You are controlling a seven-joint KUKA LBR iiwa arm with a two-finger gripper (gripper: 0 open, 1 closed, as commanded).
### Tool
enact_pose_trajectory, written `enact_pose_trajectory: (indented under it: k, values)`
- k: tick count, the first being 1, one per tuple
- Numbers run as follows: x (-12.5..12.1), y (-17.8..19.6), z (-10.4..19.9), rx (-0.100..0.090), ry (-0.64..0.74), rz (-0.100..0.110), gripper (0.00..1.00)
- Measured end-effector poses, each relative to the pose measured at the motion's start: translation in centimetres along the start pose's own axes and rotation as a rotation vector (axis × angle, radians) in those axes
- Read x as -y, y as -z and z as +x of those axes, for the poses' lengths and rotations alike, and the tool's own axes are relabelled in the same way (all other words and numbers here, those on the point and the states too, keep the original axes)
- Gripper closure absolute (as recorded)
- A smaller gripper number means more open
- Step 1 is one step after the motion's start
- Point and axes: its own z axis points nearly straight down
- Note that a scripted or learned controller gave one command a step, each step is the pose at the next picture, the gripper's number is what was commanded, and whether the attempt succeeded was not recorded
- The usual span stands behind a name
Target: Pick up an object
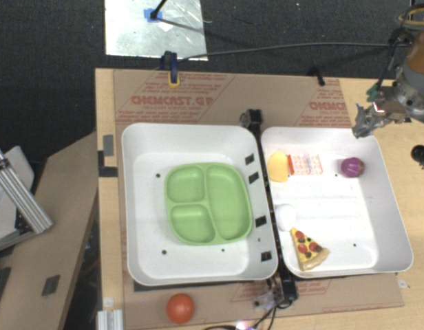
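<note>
Evidently nothing has been picked up yet: the left bin [140, 184] carries a green divided tray [208, 203], while the right bin [391, 205] holds a pizza slice [308, 247], a red-and-white packet [305, 163], a yellow piece [277, 166] and a purple ball [352, 166], all lying loose. The arm enters from the right, wrist raised, with the hand [365, 124] above the right bin's far rim, near the purple ball but apart from it. Whether the hand is open or closed cannot be told; no object is seen in it.
</note>
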Motion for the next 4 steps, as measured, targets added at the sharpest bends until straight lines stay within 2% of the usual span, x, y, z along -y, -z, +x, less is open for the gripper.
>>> enact_pose_trajectory:
  k: [1, 3, 4]
  values:
    - [0.3, -1.0, 5.7, -0.002, 0.001, 0.005, 1.0]
    - [1.9, -0.7, 14.8, -0.003, 0.002, 0.005, 1.0]
    - [3.9, -2.3, 19.4, -0.003, 0.002, 0.008, 1.0]
